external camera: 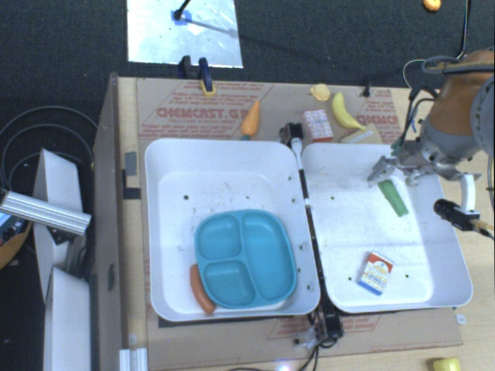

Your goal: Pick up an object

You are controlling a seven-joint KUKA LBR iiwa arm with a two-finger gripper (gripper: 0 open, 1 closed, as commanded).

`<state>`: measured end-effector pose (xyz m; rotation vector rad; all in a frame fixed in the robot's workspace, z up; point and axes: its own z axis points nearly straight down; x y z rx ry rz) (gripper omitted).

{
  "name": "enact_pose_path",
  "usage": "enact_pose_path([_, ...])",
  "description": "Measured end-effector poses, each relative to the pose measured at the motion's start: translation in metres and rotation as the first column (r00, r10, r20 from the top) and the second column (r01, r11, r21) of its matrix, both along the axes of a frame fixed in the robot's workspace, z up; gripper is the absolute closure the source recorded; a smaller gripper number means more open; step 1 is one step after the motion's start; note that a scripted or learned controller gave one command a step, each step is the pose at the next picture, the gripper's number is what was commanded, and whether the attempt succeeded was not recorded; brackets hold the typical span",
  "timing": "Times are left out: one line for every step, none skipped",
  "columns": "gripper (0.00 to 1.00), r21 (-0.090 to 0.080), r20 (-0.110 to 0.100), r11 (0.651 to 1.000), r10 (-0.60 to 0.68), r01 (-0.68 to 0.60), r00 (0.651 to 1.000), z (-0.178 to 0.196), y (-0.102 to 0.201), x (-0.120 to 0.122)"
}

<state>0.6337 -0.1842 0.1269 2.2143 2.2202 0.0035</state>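
In the right bin [340, 230], a green stick-shaped object [394, 196] lies near the back right, tilted. My gripper [394, 171] hangs right above its upper end, at the end of the grey and orange arm reaching in from the right. A small blue, white and orange box [376, 272] lies near the right bin's front. The left bin [166, 207] holds a blue divided plate [245, 257] and an orange sausage [201, 288] beside the plate's front left corner.
Behind the bins on the cardboard lie a carrot [250, 119], a small patterned box [318, 124], a banana [345, 113] and a yellow piece [319, 92]. A black clamp [456, 214] on the arm's side juts over the right bin's right rim.
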Motion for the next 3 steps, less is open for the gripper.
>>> enact_pose_path([0.00,0.001,-0.005,1.000,-0.003,0.003,1.000,-0.045,-0.024,0.009])
enact_pose_path([1.00,-0.001,0.001,1.000,0.000,0.000,1.000,-0.030,-0.023,0.011])
enact_pose_path([1.00,0.002,-0.002,1.000,0.006,-0.006,1.000,-0.041,0.035,0.025])
